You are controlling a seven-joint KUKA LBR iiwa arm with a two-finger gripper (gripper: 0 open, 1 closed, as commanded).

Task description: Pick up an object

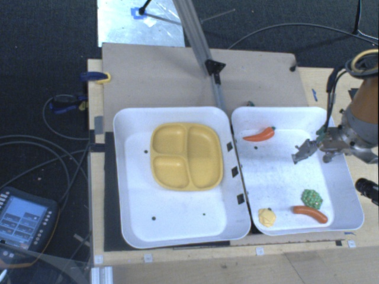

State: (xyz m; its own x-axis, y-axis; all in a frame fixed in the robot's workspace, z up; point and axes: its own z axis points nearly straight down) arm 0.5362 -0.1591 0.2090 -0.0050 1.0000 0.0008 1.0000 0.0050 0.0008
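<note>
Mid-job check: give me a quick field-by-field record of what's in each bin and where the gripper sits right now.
left bin: yellow divided plate
right bin: carrot near far edge; green toy, sausage and yellow toy near front edge
gripper: over right bin's right half, between the carrot and the front group, nothing seen between its fingers
arm: enters from the right
task status: no object picked up yet

Yellow sectioned plastic plate point(187, 157) in white bin point(133, 218); second white bin point(343, 218) has orange-red carrot with green top point(259, 135), green leafy toy point(311, 198), orange-red sausage point(309, 214), pale yellow lump point(267, 217). Tan tabletop point(154, 76).
</note>
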